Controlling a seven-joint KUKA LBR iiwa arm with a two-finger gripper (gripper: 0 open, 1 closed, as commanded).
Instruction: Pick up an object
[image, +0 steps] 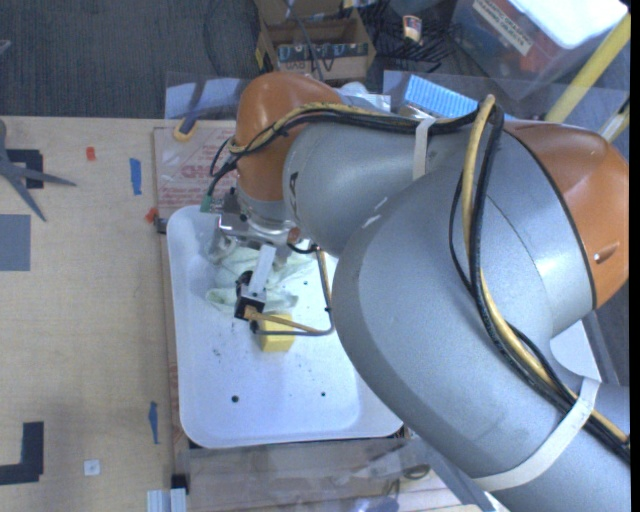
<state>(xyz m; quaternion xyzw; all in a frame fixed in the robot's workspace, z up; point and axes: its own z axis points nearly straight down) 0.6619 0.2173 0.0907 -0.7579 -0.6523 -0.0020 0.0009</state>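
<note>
The arm reaches over the left white bin (260, 410), and its gripper (243, 258) hangs low over the bin's far part. Right under and around the gripper lies a crumpled pale green and white thing (222, 294), soft-looking, spread against the bin floor. A small yellow block (277, 338) lies just in front of it, toward the bin's middle. The wrist hides most of the spot where the gripper meets the pale thing, so I cannot tell whether it touches it.
The bulky grey arm (470, 300) covers the right side of the bench and the second bin. A few dark specks (235, 399) dot the near part of the left bin. A printed plastic sheet (190, 165) lies behind the bin.
</note>
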